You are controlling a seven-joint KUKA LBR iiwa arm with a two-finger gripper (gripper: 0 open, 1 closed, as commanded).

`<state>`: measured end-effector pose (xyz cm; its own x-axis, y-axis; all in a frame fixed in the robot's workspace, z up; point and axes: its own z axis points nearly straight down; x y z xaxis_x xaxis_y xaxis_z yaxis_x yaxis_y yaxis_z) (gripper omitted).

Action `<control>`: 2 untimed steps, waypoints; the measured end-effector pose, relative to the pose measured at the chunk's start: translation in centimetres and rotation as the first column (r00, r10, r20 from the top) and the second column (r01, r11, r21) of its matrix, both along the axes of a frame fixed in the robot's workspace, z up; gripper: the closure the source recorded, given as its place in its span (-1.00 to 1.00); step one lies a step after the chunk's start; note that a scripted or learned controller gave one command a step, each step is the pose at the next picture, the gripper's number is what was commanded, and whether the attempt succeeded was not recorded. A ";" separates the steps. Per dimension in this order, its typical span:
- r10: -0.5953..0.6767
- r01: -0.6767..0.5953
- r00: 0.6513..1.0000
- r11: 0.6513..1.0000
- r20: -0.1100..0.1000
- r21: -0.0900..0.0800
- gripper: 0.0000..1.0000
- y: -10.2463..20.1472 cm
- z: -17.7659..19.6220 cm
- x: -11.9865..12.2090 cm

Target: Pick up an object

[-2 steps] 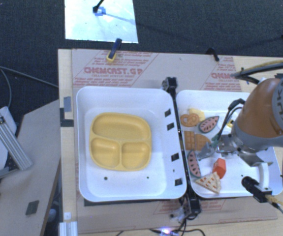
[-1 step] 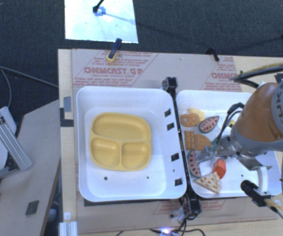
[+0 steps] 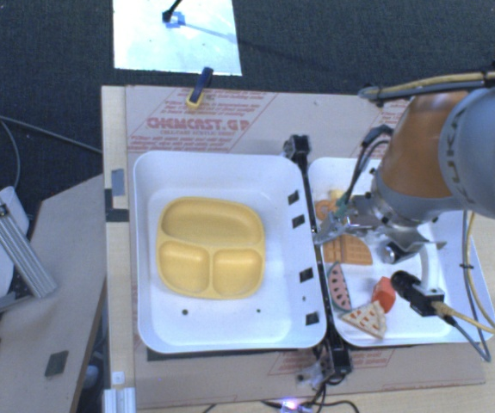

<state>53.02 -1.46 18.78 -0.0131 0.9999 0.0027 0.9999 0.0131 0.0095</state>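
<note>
My gripper [image 3: 337, 229] hangs low over the left part of the right bin [image 3: 462, 329], beneath the grey arm with its orange band [image 3: 415, 157]. An orange waffle piece [image 3: 350, 251] lies just below the gripper, touching or nearly touching it. Further toward the front lie a watermelon slice [image 3: 340, 287], a red chunk [image 3: 385, 294] and a tan wedge with red specks [image 3: 365, 319]. Another orange piece [image 3: 324, 209] and a small green bit [image 3: 337, 194] sit behind the gripper, partly hidden by the arm.
The left bin [image 3: 157, 179] holds a yellow divided plate [image 3: 211, 246]. A black-clipped divider [image 3: 309, 231] separates the two bins. Cables and a black block [image 3: 419, 294] trail from the arm across the right bin. Cardboard [image 3: 230, 119] lies under both bins.
</note>
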 end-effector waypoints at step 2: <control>-0.010 0.010 1.000 1.000 -0.012 -0.002 1.00 1.4 -0.5 -4.5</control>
